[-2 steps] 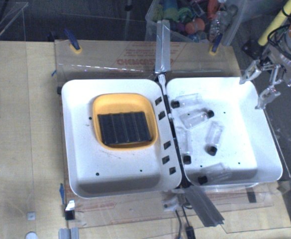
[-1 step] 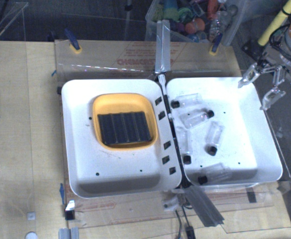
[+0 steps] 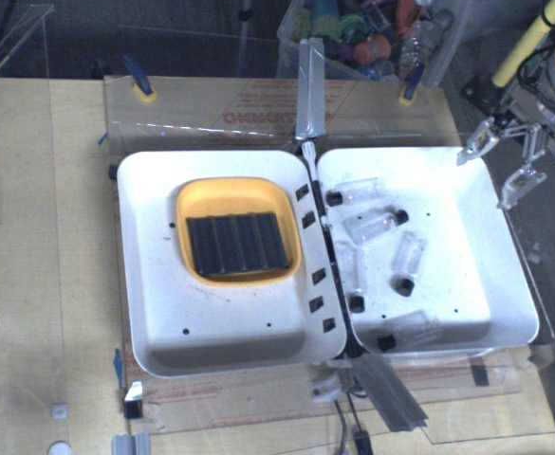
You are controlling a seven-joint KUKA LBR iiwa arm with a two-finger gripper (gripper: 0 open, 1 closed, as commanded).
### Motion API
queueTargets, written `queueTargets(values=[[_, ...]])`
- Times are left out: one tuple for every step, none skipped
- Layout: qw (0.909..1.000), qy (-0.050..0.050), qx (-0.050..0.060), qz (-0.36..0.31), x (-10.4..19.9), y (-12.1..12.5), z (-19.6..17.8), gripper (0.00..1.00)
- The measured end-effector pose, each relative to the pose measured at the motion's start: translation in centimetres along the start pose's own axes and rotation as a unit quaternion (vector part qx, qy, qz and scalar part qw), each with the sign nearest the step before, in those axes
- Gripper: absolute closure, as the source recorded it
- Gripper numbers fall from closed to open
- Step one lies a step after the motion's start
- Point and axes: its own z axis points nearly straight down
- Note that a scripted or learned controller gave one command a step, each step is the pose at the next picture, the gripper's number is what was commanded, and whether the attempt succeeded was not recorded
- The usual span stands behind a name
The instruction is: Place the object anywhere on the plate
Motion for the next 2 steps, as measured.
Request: queueTargets(values=[[0.9911,0.0,0.0,-0.133,-0.23,0.21,-1.59,0.0],[0.992,0.002,-0.003,-0.126,-0.02,0.1,-0.96,0.0]])
